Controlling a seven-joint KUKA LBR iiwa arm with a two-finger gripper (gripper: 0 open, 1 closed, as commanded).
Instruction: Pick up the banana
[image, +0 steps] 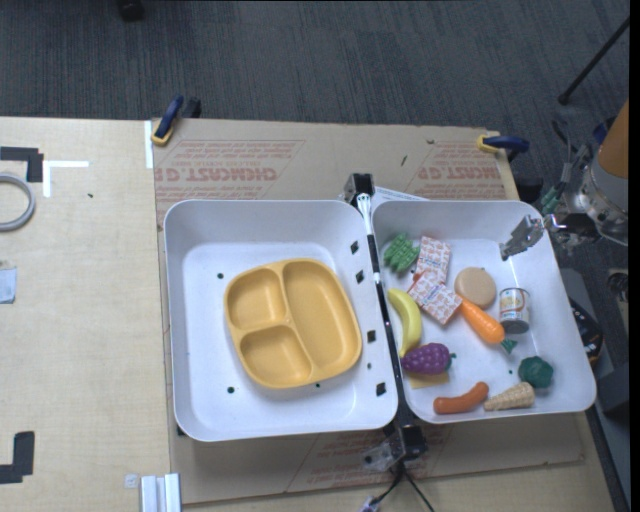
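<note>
- Curved yellow toy banana (406, 318) lies flat in the right shallow white bin (566, 318), hard against that bin's left wall, beside the divider between the two bins.
- Purple toy grape bunch (428, 357) sits at the banana's lower end, touching or nearly so; red-and-white patterned snack packets (433, 287) just right of its upper end; green leafy toy (401, 252) just above it.
- Grey arm's two-finger gripper (523, 238) hangs at the upper right edge of the right bin, well apart from the banana. The jaws hold nothing that can be seen; too small to tell if they are released or clenched.
- Left shallow white bin (190, 330) carries a yellow three-compartment plastic plate (291, 322). Both bins rest on cardboard on the table.
- Judgement: pick not begun; the approach across the bin is ahead.
- Risk: the banana hugs the wall, so one jaw may hit the rim or divider and never get beside the fruit.
- Risk: the grapes and packets crowd it, so the jaws could close on a neighbour or nudge the banana away.
- Risk: smooth curved plastic may slip out if gripped near a tapered end.
- Risk: orange toy carrot (481, 322) and round tan toy (476, 286) lie between gripper and banana; a low sweep would knock them.
</note>
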